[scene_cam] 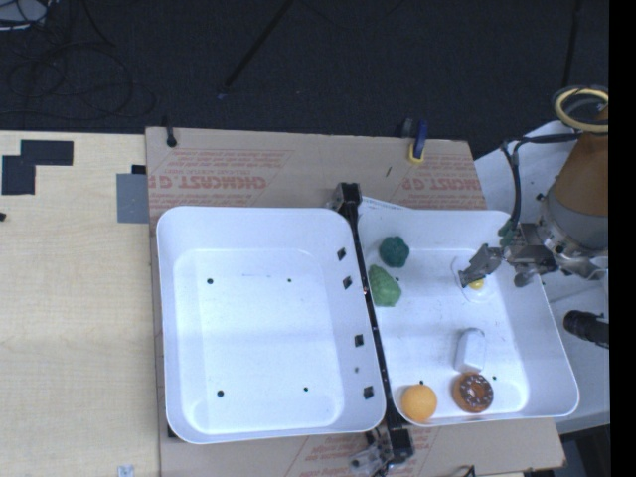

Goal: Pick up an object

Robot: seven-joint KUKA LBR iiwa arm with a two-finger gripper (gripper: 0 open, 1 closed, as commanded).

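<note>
Pincer (475,276) fingers sit at three o'clock in the right bin (542,351), whether apart or together I cannot tell, over a small yellow piece (477,284), and I fear it squirts sideways if they close off-centre.

Left white bin (189,266): floor wide open. Right white bin (542,366): two green lumps (390,266) crowd its left wall, orange ball (419,402), brown doughnut (473,393) and grey block (469,347) block the near edge; its middle is passable.
</note>
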